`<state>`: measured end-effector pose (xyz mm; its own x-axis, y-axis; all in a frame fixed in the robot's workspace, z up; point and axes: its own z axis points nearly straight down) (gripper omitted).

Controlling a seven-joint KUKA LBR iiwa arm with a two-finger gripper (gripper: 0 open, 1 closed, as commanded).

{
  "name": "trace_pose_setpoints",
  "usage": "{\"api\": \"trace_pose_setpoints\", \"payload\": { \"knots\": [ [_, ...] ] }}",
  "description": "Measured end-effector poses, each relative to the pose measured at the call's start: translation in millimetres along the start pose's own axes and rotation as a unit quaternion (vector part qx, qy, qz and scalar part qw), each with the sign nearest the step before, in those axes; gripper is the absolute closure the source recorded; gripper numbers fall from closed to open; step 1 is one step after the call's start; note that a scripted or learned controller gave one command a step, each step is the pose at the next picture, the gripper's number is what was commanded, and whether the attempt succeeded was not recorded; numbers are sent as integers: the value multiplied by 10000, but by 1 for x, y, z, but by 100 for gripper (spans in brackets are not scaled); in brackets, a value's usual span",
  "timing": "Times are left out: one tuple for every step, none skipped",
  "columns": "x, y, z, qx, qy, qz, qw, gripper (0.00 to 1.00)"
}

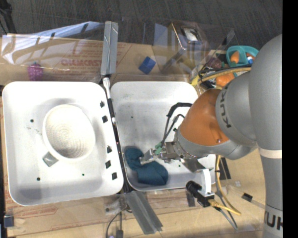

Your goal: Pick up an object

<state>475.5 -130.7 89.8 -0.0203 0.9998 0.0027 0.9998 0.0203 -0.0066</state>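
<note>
Your hand (150, 156) hangs low in the right bin (139, 95), touching the blue cloth (145, 168) at that bin's 7 o'clock corner. You cannot tell whether it grips. A pale bowl (69, 131) sits in the left bin (20, 98).

The arm (248, 103) covers the right part of the right bin (139, 98), and its grey body runs off the picture's lower right edge. The hand (151, 156) is too small and dark to tell how its fingers stand. Part of the blue cloth (146, 171) lies under it. The clutter (223, 63) behind the arm is partly hidden.
</note>
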Motion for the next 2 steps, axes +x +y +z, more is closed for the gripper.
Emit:
{"api": "trace_pose_setpoints", "payload": {
  "knots": [
    [36, 40, 0, 4, -4, 109, 9999, 0],
    [36, 40, -7, 32, 1, 94, 10000, 100]
  ]
}}
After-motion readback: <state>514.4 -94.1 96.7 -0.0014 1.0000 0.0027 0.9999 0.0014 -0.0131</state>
